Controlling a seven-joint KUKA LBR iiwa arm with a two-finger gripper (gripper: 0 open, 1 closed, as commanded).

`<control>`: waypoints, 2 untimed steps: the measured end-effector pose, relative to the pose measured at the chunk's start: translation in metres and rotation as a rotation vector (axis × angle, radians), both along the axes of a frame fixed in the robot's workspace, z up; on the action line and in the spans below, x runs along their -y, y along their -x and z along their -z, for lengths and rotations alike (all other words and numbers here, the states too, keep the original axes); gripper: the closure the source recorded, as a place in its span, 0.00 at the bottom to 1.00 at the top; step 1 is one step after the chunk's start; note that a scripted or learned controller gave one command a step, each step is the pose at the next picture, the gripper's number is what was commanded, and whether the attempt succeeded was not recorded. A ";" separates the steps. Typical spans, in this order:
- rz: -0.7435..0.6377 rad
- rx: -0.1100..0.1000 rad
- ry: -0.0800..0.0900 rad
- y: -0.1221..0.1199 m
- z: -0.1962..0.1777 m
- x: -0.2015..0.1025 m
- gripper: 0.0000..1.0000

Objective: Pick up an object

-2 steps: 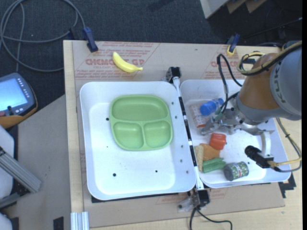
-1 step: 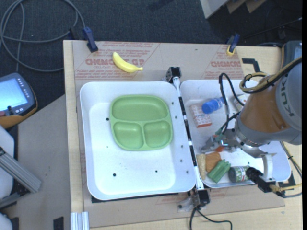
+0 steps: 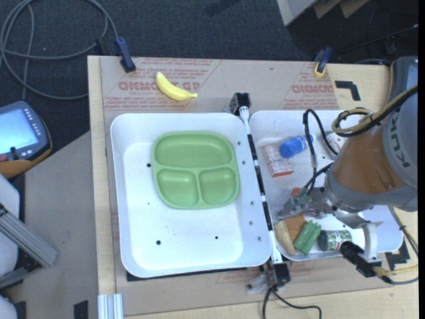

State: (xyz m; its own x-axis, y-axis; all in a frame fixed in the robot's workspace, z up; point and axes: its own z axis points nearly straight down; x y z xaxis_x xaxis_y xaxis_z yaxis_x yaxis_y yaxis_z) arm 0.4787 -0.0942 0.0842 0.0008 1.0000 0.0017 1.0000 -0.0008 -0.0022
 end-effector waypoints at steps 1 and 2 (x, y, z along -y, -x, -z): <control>-0.002 0.004 0.002 -0.082 -0.023 0.015 0.00; -0.001 0.000 0.001 -0.045 0.000 0.001 0.00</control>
State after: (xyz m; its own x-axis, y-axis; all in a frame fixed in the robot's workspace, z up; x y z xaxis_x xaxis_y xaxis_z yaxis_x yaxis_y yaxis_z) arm 0.5240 -0.0951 0.0840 0.0003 1.0000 0.0009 1.0000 -0.0003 -0.0025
